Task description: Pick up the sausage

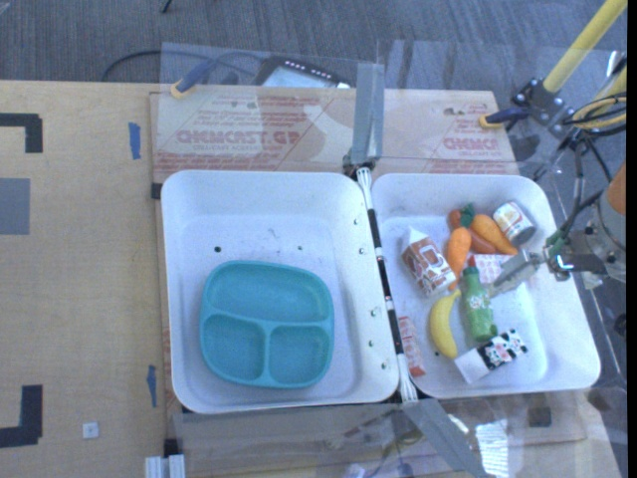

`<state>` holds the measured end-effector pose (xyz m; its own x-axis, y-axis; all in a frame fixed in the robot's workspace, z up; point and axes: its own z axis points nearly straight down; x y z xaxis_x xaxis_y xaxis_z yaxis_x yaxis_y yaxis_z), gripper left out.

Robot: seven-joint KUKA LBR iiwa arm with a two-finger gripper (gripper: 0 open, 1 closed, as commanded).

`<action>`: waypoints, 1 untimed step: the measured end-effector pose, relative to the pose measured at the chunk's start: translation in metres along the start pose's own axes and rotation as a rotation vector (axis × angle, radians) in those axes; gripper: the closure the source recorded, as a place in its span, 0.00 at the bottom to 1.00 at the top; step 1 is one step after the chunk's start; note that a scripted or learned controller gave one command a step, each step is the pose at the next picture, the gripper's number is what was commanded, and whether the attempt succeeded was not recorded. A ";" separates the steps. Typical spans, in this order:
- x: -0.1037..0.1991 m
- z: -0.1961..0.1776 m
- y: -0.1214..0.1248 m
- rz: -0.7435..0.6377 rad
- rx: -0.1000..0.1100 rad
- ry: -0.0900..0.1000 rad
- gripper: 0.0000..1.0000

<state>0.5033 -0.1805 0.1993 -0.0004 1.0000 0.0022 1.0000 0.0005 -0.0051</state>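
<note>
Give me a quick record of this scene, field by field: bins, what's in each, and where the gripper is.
left bin: holds a teal tray with three compartments
right bin: carrots, can, carton, green bottle, banana, black-and-white box
sausage: cannot pick it out
gripper: over the right bin, beside the bottle, nothing visibly held
task: not yet done
</note>
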 end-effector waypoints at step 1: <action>0.044 0.088 0.065 0.071 -0.030 -0.003 0.00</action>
<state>0.5682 -0.1366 0.1108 0.0708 0.9975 -0.0004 0.9972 -0.0708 0.0252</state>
